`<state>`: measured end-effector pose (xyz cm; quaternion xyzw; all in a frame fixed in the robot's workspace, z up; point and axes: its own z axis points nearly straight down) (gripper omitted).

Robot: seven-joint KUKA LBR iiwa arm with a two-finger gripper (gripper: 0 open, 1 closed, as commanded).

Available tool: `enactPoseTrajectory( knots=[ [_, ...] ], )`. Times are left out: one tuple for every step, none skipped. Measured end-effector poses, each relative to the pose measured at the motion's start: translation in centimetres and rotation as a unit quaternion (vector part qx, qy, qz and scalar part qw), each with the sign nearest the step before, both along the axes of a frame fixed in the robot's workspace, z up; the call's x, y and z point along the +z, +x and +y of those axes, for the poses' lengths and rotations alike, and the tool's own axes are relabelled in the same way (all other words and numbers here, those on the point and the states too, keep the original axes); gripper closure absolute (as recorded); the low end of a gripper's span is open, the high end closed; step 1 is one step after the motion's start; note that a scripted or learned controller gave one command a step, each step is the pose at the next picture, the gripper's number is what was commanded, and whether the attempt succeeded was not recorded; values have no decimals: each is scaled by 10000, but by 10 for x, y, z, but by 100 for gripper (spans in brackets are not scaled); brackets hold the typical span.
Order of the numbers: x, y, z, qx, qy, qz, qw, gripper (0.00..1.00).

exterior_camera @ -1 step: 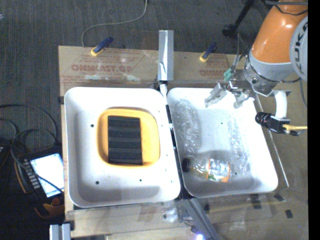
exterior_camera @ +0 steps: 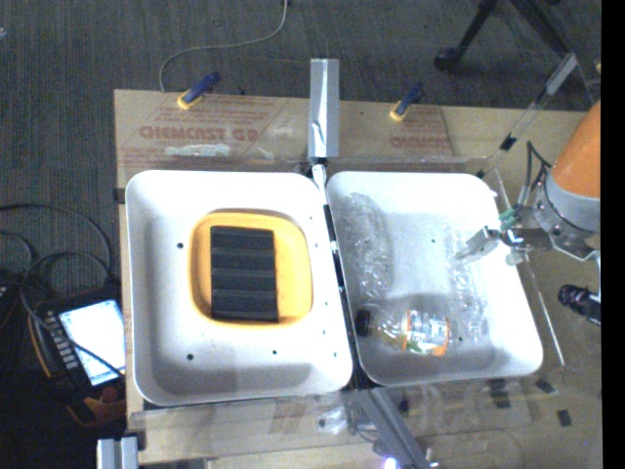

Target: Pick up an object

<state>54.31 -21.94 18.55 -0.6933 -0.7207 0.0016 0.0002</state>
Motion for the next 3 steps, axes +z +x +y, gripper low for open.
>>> enactPoseTrajectory(
  knots=[
    [-86, -19, 5, 297, 30, -59, 9995, 0],
    [-78, -19, 5, 298, 34, -49, 9995, 100],
    [20, -14, 55, 789, 15, -14, 9969, 100]
  ],
)
